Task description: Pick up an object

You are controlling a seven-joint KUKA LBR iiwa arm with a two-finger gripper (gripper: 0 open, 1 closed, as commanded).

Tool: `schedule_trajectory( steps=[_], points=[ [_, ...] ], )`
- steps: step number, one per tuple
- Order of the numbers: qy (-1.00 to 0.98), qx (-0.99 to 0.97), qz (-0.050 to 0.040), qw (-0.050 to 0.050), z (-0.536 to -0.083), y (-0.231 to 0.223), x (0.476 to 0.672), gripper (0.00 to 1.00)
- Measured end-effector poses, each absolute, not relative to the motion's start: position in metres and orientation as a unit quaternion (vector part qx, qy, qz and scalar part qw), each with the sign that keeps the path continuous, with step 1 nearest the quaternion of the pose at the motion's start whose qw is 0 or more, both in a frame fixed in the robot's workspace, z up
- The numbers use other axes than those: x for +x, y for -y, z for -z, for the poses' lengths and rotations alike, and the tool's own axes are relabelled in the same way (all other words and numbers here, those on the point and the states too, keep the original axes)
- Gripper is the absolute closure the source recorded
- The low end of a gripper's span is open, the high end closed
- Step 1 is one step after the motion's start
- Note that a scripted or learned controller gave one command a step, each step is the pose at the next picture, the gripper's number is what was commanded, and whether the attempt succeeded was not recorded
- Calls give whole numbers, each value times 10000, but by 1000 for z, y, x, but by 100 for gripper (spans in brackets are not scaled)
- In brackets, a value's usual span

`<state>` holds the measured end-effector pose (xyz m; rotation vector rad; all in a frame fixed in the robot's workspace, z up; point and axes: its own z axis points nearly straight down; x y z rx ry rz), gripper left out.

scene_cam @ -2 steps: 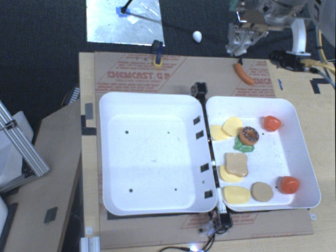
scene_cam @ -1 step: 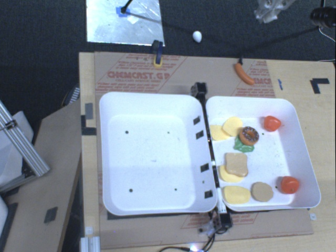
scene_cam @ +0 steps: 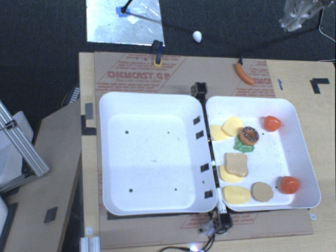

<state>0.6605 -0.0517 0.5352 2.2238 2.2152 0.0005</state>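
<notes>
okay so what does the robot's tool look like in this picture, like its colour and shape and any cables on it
The tool sits at the top right corner of the camera view, above the dark floor. It looks pale grey to whitish and partly translucent, with a darker grey mount above it at the frame edge. A thin cable runs down from it to the right. It is too blurred to make out markings.

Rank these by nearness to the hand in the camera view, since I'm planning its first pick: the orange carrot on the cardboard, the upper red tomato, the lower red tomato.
From the hand at top right:
1. Orange carrot, on the cardboard above the right bin.
2. Upper red tomato, near the bin's top edge.
3. Lower red tomato, near the bin's bottom right corner.
</notes>
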Motion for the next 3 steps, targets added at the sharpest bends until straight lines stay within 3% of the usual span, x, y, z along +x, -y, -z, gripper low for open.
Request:
schedule_trajectory(
  steps=[3],
  points=[
    [-7062,7080,-3,23,-535,209,668,100]
  ],
)
